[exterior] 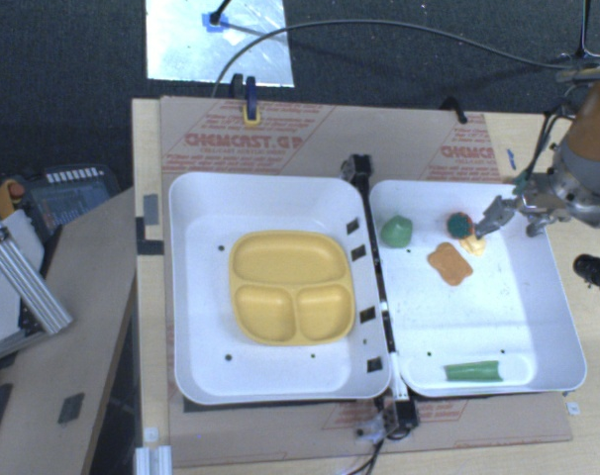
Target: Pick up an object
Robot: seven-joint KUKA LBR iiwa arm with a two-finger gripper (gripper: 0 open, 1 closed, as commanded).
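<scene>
A yellow divided tray (pixel 288 287) lies in the left bin (pixel 196 216).

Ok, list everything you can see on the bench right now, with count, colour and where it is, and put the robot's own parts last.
white bins: two, white, side by side on the bench
divided plate: one, yellow, left bin
round object: one, green, right bin, far left part
small object: one, teal and yellow, right bin, by the gripper tip
flat piece: one, orange-brown, right bin, middle
flat bar: one, green, right bin, near edge
gripper: one, grey, over the right bin's far right part
</scene>
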